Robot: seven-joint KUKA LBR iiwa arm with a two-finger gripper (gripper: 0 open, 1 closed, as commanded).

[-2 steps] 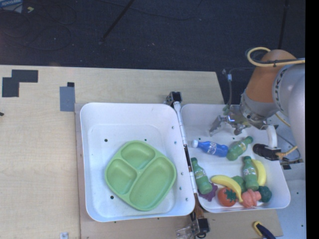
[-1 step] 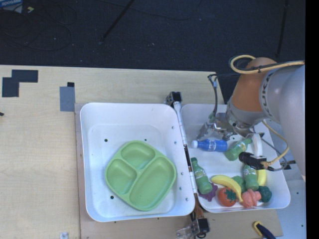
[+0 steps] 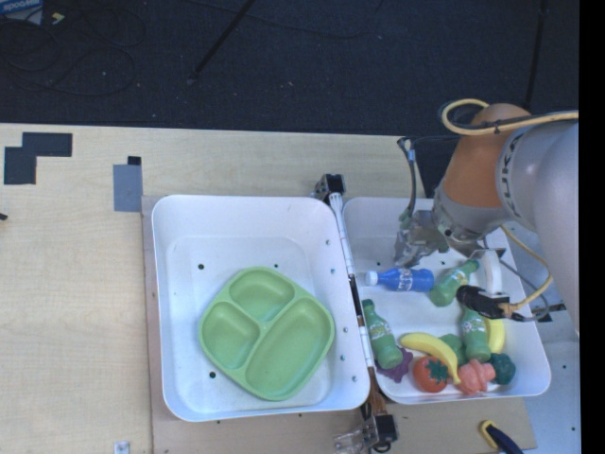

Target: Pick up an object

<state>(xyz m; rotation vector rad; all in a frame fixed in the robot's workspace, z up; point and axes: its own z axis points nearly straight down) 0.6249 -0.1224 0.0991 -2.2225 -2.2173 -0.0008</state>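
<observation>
1. Altogether we counted two white bins: the left bin (image 3: 175, 253) held one green divided plate (image 3: 267, 333).
2. We counted three green bottles (image 3: 382, 336), one blue bottle (image 3: 405, 279) and one banana (image 3: 430, 346) in the right bin (image 3: 378, 220).
3. We saw the gripper (image 3: 413, 245) just above the blue bottle; its grip we could not tell.

My arm (image 3: 539, 173) ran out of view at the right edge. My gripper (image 3: 413, 246) was too small and dark to read. The green bottle (image 3: 452, 284) lay partly behind a black cable (image 3: 484, 302).
</observation>
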